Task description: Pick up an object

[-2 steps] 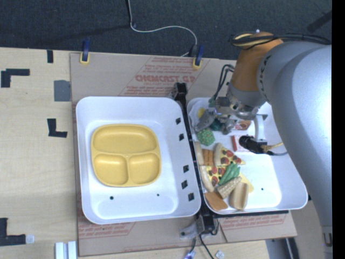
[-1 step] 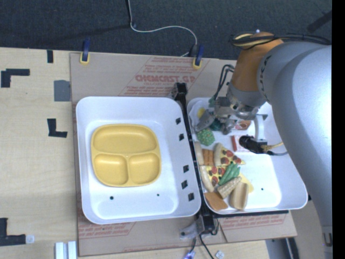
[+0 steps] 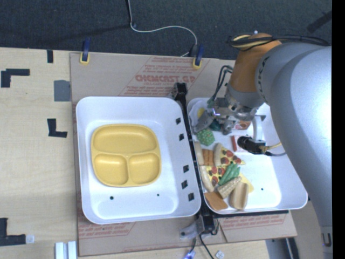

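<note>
Looking down at a slant, single cam view. Two shallow white bins sit side by side on a brown cardboard sheet, centre of frame.

Left bin, centre-left: holds one yellow divided plate, 3 compartments, lying flat in mid-bin.

Right bin, centre-right: toy food pile crowded along the bin's left wall. Items, top to bottom:
- green leafy piece, near upper end of pile
- small red sausage, to the right of it
- pizza slice, mid-pile
- dark green pod, lying across the slice's lower right
- pale bun, at the bottom
- orange-brown slab, touching the bun's left side

Arm comes in from the right edge; big grey link fills upper right, orange band above the wrist. Gripper is low over the upper-left corner of the right bin, at the top end of the pile, just above the green leafy piece.

Grip state, released or clenched: can't tell; the working end is lost among clutter and wrist hardware at this angle. Can't tell whether any obj is gripped. Pickable objs all lie in the right bin, centre-right of frame.
</note>
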